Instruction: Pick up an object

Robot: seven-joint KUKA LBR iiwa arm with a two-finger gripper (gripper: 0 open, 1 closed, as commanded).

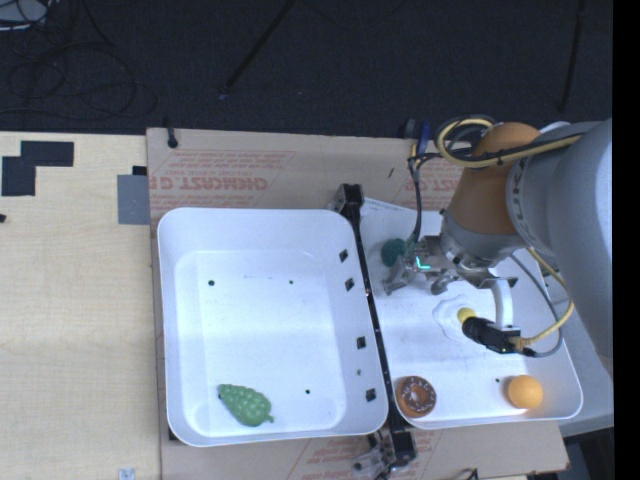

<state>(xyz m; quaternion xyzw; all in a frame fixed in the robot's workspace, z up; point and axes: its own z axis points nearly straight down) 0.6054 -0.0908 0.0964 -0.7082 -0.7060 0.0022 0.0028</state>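
**benchwatcher:** Grey arm with the orange band is down low in the right bin (560,408), and the tool (415,273) sits close to the bin's left wall, right up near the black divider (365,298). I read this as the reach-and-close step of the pick, nothing lifted yet. There's a small teal object (393,251) just up and left of the tool, nearly touching it from what I can see. That looks like the target to me.

**slotcar_dan:** Is it clamped on it or not?

**benchwatcher:** Can't tell, honestly. The wrist and cables cover the business end, so whether it's gripping, closed on nothing, or spread apart is a guess I won't make. I wouldn't call the teal thing held.

**slotcar_dan:** What else is in reach?

**benchwatcher:** Below the tool there's a round brown donut-looking piece (415,396) by the near edge of the same bin. Further off to the lower right is an orange ball (524,392). Way across the divider, a green bumpy thing (245,405) lies in the left bin (200,238), well apart from the tool.

**slotcar_dan:** Next move?

**benchwatcher:** My guess: get the teal piece squarely between the fingers, squeeze, then lift straight up clear of the wall. That wall being so close could spoil it.
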